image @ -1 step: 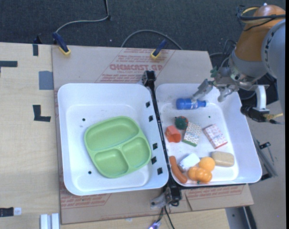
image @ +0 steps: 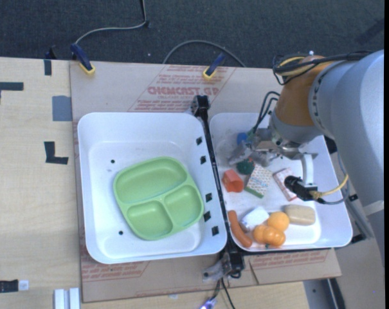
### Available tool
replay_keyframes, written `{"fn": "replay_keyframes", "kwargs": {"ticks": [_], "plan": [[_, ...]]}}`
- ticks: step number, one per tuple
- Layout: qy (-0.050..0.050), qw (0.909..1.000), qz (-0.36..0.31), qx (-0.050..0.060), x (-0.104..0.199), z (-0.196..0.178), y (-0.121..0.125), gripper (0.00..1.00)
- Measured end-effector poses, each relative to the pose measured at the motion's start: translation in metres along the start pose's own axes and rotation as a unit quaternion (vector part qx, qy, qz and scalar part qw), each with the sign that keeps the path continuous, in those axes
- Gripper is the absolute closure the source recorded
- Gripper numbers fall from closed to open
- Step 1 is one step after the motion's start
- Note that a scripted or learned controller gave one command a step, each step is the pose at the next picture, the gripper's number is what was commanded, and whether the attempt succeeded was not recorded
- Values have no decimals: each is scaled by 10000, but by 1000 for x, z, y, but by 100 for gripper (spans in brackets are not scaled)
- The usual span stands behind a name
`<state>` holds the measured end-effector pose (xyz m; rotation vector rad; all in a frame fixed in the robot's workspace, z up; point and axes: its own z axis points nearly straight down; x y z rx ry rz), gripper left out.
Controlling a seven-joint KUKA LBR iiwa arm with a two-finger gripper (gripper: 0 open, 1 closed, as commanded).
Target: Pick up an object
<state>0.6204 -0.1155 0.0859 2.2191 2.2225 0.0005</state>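
Your arm reaches in from the right and has its gripper (image: 247, 152) low over the far-left part of the right bin (image: 335, 234), so you are at the approach or descent stage of picking, with nothing yet lifted. I cannot tell how the gripper is set, since the wrist and cabling hide it from above, and nothing is visibly held. Directly beneath and just beside the gripper lie a small dark green piece (image: 245, 167), an orange-red block (image: 233, 181) just to its left, and a speckled pale card-like piece (image: 259, 181) just to its right; these three are touching or nearly so, and any of them looks like the likely target. Nearer to you in the same bin sit an orange fruit (image: 278, 221) with a second orange piece (image: 268, 235) against it, a tan bread-like lump (image: 300, 214), a white lump (image: 254, 217) and a red-orange sausage shape (image: 238, 229) along the near-left wall. The left bin (image: 91, 134) holds a green divided plate (image: 158, 197), well apart from the arm. For the next move, I judge you need to settle on one piece in that crowded cluster, come straight down around it without nudging its neighbours, close, then lift clear; the tight packing makes a double grab or a push-aside a fair risk.
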Motion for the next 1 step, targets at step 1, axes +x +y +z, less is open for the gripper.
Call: {"fn": "replay_keyframes", "kwargs": {"ticks": [1], "plan": [[-13, 10000, 3, -12, -1, -10, 1, 100]]}}
